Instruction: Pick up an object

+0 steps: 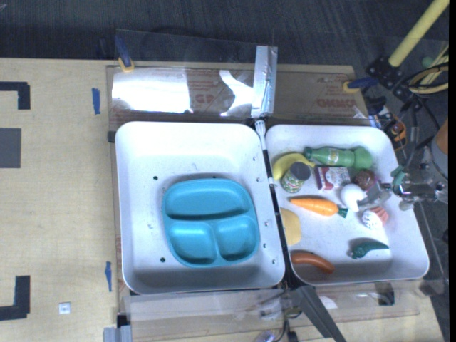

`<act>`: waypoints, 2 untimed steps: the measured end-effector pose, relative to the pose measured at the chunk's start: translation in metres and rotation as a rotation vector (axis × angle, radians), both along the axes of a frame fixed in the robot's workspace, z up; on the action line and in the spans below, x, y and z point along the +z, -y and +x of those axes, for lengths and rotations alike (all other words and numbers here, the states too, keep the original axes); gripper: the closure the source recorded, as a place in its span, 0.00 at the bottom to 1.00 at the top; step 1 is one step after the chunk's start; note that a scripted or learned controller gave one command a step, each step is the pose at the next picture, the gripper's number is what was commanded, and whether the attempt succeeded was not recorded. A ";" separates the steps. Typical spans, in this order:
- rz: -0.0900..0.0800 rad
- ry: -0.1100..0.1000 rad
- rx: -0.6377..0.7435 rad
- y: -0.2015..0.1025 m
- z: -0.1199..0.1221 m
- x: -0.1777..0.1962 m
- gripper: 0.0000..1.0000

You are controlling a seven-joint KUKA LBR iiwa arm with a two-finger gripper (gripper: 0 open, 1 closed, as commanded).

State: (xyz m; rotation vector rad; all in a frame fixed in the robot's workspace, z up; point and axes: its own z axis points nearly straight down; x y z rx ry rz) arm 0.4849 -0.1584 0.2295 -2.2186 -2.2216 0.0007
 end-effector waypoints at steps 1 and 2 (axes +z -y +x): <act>-0.003 0.004 -0.109 0.030 0.032 0.016 0.00; 0.000 -0.005 -0.132 -0.020 0.034 -0.084 0.00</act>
